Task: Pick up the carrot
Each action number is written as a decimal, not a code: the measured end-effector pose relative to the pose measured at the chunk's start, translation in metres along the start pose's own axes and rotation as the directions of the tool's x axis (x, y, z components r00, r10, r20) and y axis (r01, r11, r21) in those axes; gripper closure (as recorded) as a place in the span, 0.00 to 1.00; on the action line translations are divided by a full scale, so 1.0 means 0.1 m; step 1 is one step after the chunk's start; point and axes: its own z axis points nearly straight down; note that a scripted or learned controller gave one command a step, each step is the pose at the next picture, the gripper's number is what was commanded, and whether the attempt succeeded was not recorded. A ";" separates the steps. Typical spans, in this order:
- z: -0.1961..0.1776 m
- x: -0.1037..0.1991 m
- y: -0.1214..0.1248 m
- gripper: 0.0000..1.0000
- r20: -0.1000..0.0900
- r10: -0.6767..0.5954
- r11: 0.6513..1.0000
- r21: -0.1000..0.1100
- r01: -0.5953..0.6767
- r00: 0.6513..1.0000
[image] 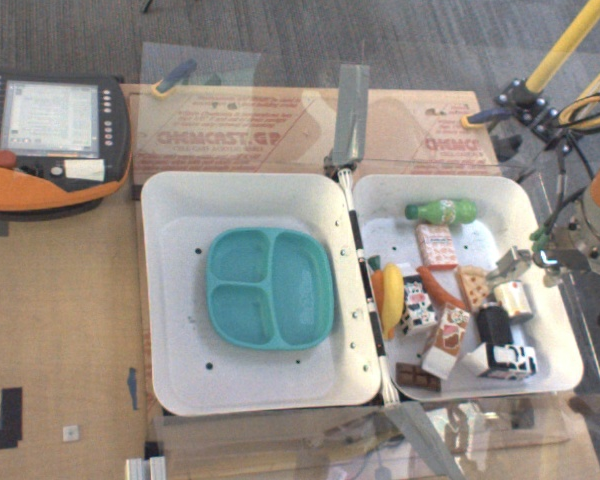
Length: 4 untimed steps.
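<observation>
The carrot, a slim orange-red stick, lies slanted in the middle of the right bin, between a small cow-patterned carton and a tan cracker-like piece. My gripper hangs over the bin's right side, just right of the carrot and apart from it, with a small white block below it. The grey arm comes in from the right edge.
The right bin also holds a green bottle, a pink-and-white carton, a banana by the left wall, a brown carton, and a black-and-white toy. A teal divided plate lies in the left bin.
</observation>
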 end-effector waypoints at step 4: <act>-0.29 0.00 1.11 1.00 0.005 -0.456 0.890 -0.004 0.456 0.890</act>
